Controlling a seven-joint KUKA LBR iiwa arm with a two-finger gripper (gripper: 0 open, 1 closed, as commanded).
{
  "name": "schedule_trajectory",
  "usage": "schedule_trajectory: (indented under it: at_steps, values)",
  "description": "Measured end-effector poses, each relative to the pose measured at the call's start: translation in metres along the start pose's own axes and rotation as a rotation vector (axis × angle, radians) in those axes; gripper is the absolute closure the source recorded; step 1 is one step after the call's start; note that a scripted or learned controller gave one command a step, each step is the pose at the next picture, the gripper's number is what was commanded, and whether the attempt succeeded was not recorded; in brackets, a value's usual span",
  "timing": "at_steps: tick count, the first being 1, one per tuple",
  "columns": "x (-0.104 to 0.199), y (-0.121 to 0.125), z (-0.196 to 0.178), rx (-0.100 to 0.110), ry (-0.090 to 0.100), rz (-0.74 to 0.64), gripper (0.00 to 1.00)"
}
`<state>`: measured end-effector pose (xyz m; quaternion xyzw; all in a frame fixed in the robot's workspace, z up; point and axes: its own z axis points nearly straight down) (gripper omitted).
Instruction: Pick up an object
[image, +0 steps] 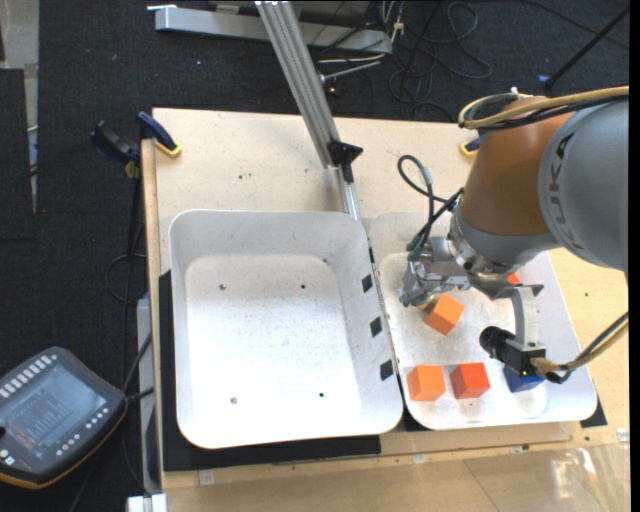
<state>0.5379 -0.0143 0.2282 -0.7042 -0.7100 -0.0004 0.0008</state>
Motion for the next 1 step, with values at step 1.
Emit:
schedule_trajectory:
  at_steps: [1]
  values:
    - [0.0527, 0.0045, 0.0075, 0.000, 0.000, 0.001, 1.00]
